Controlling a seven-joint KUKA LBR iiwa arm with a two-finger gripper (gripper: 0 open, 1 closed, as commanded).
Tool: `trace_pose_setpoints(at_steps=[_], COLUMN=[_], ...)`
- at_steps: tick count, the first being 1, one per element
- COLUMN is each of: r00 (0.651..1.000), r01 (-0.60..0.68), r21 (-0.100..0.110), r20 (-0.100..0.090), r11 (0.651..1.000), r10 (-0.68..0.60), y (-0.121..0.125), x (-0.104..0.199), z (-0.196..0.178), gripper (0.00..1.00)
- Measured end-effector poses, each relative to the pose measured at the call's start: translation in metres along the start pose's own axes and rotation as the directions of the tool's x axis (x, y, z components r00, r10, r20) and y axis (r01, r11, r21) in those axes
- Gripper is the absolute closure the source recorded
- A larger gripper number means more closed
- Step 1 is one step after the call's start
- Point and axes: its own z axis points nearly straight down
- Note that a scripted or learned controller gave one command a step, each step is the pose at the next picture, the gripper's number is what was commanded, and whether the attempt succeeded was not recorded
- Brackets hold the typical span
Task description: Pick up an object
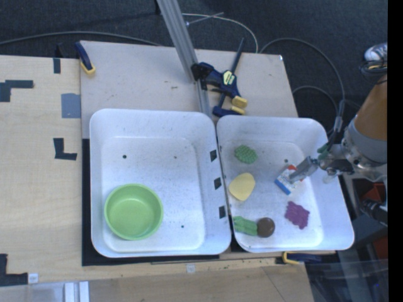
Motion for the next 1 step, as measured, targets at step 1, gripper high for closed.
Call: trace_pose_setpoints(at_steps=[1], r00=[1.0], r01=[0.0], r21=[0.0], r20=[0.0], r11=[1.0], r10=[0.0], y=[0.0], x=[-0.0001], z=[0.0], gripper=[0.0])
